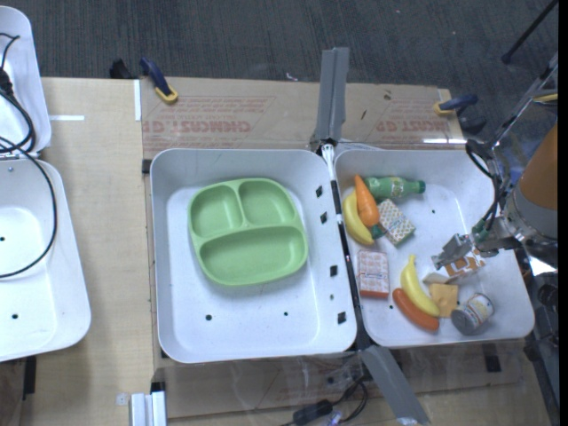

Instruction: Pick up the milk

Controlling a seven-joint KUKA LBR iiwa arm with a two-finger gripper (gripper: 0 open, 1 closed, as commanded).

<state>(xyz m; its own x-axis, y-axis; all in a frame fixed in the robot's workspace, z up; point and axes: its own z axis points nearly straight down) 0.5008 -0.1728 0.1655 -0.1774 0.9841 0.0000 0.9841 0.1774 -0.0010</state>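
White plastic forms both shallow bins; the milk [373, 273], probably the small flat red-and-white carton, lies in the right bin [444, 198] near its left wall. It is not yet lifted. The gripper [456, 252] sits low toward that bin's right side, apart from the carton; you cannot tell its opening at this resolution. A smooth curved banana [415, 287] lies between them. Reach, grasp and lift all remain.

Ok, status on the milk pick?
Pincer low in right bin, at an orange-white carton, possibly the milk; grip unconfirmed. Banana and tan block crowd it.
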